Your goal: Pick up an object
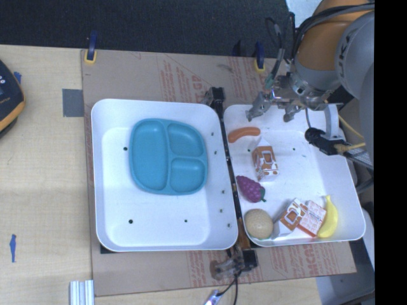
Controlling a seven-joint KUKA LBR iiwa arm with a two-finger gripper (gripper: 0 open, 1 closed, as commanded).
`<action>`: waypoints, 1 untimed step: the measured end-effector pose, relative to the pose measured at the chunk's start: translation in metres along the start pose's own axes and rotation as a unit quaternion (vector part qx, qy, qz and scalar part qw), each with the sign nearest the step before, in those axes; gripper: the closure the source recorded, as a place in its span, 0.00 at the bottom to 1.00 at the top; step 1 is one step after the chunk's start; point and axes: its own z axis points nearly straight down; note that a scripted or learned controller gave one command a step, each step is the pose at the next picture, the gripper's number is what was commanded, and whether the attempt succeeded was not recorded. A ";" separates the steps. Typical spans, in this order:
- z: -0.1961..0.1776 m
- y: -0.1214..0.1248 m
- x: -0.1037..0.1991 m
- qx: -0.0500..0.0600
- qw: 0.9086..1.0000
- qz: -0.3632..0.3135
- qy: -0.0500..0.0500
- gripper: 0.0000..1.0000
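Sausage (244,133) lies unobstructed in the right bin (346,176); open, empty claw (275,108) hovers above its far edge.

Gripper (273,110) spread empty above right bin's (340,170) far edge.
Your sausage (244,133) lies just below it.

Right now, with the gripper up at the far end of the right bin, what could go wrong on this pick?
1. The gripper hangs near the right bin's far rim; coming straight down, a finger might clip it.
2. The nearest item, the sausage, is thin and rounded, so it may roll out of a pinch.
3. The cartons, banana and round bread roll crowd the near corner; a try there could jostle its neighbours.
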 end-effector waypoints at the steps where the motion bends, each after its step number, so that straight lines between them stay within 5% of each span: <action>1: 0.023 -0.030 -0.014 0.002 1.000 0.000 -0.001 0.00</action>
